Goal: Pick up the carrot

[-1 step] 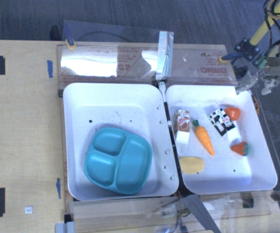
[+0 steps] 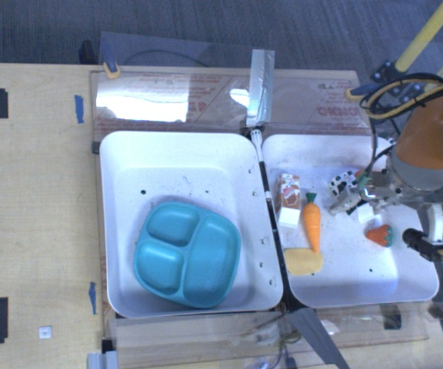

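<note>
An orange carrot (image 2: 311, 222) with a green top lies in the right bin (image 2: 414, 281), left of its middle, pointing towards the front. My gripper (image 2: 358, 197) hangs over the same bin, a short way to the right of the carrot and apart from it, close to a small black-and-white toy (image 2: 342, 182). The grey arm with its orange band (image 2: 425, 141) comes in from the right edge.
Beside the carrot lie a brown-and-white packet (image 2: 288, 199) on its left and a yellow piece (image 2: 304, 262) at its front tip. A red toy (image 2: 378, 235) lies right of the gripper. The left bin (image 2: 129, 156) holds a blue divided plate (image 2: 188, 254).
</note>
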`<state>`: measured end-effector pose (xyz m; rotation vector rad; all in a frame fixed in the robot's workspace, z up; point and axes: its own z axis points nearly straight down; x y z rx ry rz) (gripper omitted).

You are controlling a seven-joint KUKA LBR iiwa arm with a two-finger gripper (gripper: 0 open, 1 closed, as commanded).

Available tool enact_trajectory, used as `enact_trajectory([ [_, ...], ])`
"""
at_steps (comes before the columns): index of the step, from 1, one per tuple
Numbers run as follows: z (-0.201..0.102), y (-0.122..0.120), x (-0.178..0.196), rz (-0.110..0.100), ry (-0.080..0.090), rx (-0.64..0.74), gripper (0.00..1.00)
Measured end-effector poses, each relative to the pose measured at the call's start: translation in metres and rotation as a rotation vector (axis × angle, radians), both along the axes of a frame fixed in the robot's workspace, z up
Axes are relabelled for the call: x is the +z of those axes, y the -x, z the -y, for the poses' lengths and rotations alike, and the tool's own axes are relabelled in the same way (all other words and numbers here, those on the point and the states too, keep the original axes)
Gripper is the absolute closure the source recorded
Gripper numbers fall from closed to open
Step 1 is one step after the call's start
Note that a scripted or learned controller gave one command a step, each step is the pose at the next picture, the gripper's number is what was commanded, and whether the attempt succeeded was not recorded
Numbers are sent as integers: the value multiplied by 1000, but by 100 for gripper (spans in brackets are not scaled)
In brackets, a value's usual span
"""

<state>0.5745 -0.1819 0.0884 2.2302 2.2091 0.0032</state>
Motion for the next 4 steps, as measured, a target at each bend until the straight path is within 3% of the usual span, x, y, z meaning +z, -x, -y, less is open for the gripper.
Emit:
enact_trajectory([
  [1,-71,-41,89,1,-2,-263,0],
  [2,-70,-1,26,22,0,-291,0],
  [3,-71,-1,35,20,-1,-290,100],
  [4,-150,-40,139,3,-4,-371,100],
])
